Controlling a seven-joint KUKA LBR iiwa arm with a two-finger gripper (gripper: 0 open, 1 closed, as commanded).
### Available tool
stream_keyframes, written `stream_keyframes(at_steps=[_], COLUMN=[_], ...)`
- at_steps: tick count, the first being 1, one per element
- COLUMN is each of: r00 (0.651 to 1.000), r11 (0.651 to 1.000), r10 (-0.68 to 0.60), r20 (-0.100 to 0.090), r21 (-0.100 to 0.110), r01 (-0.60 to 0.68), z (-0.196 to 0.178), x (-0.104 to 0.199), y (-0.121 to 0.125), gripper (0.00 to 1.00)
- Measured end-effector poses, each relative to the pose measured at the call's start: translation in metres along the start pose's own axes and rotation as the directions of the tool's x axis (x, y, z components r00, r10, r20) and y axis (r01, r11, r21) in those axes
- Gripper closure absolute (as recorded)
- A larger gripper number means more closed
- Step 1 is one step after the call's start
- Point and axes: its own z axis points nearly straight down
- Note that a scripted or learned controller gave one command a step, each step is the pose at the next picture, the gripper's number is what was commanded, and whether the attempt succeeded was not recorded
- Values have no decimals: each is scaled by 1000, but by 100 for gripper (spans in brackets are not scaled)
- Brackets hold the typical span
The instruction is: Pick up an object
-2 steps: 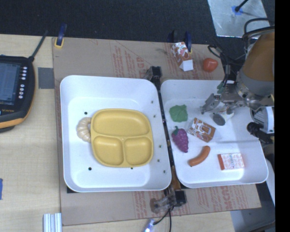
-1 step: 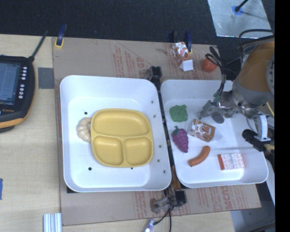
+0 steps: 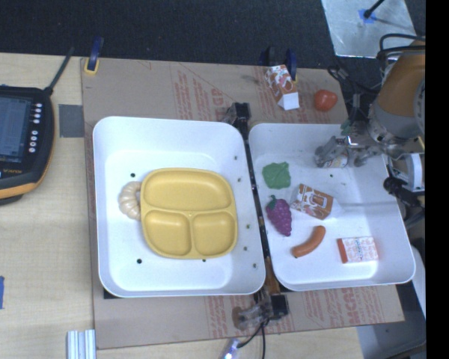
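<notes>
Two shallow white bins sit side by side on a sheet of cardboard. The left bin (image 3: 112, 200) holds a yellow divided tray (image 3: 188, 212), three compartments, lying flat near the middle, and a pale ridged shell-like piece (image 3: 129, 199) is tucked against the tray's left edge, touching it. The right bin (image 3: 389, 268) carries the loose toy food: a green leafy piece (image 3: 277, 174) near its left wall, a bunch of purple grapes (image 3: 279, 215) just below that, a small printed brown-and-white packet (image 3: 313, 201) beside the grapes toward the middle, an orange sausage (image 3: 308, 241) lower down, and a flat red-and-white box (image 3: 358, 250) near the front right. The sausage lies on a slant, its long axis running from lower left to upper right, with nothing touching it. The grapes point their narrow end toward the front of the bin. Outside the bins, on the cardboard behind the right one, stand a small carton (image 3: 283, 85) and a red tomato (image 3: 325, 100), a little apart from each other. The arm comes in from the right, its orange band high by the edge, and the gripper (image 3: 344, 151) hangs over the back right part of the right bin, well apart from the packet and the green piece. From here the grey fingers are a tangle of metal, and whether they are spread or closed cannot be told; nothing shows between them. A black-and-orange control pendant (image 3: 15, 142) lies on the bench to the far left.
</notes>
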Motion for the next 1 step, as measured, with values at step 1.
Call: stream_keyframes(at_steps=[1], r00=[1000], r11=[1000], r10=[1], r20=[1], r21=[1], r01=[-1], z=[7], x=[26], y=[5], gripper=[0])
